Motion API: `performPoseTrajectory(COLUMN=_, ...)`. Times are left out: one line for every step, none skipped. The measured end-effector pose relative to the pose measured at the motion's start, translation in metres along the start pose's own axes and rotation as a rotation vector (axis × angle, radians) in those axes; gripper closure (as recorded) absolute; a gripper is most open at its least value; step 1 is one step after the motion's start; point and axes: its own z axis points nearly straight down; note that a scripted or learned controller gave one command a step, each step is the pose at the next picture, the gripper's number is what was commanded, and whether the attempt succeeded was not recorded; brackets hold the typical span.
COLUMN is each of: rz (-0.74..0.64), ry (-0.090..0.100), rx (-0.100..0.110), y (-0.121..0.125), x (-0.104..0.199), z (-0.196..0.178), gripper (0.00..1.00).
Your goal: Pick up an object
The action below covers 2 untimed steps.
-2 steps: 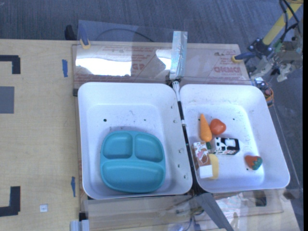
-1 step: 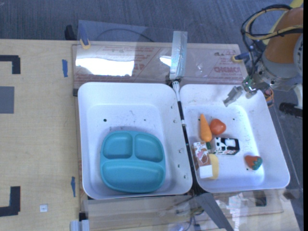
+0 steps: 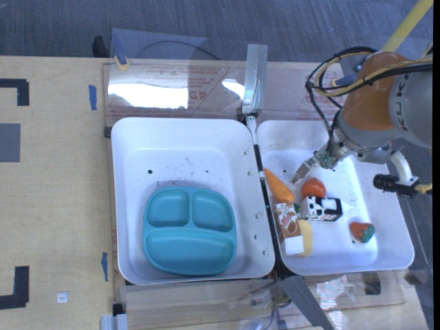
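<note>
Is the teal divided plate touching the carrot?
Apart. The camera view shows the teal divided plate in the left bin and the carrot in the right bin, with both bins' rims between them.

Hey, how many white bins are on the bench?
2. The left bin holds a blue tray; the right bin holds the small toys, under the pincer.

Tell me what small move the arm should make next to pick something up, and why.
Probably lower the claw slightly toward the small red round toy. The claw sits just above and left of it in the right white bin, with the orange carrot-shaped toy close beside, so a short descent seems the nearest grasp.
</note>
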Motion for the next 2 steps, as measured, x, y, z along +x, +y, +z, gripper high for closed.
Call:
performPoseTrajectory(rz=-0.079, ry=-0.007, rx=-0.009, y=0.034, x=0.027, z=-0.105, gripper=0.00)
performPoseTrajectory(rz=-0.172, ry=-0.011, rx=-0.008, y=-0.016, x=0.044, z=-0.018, gripper=0.00)
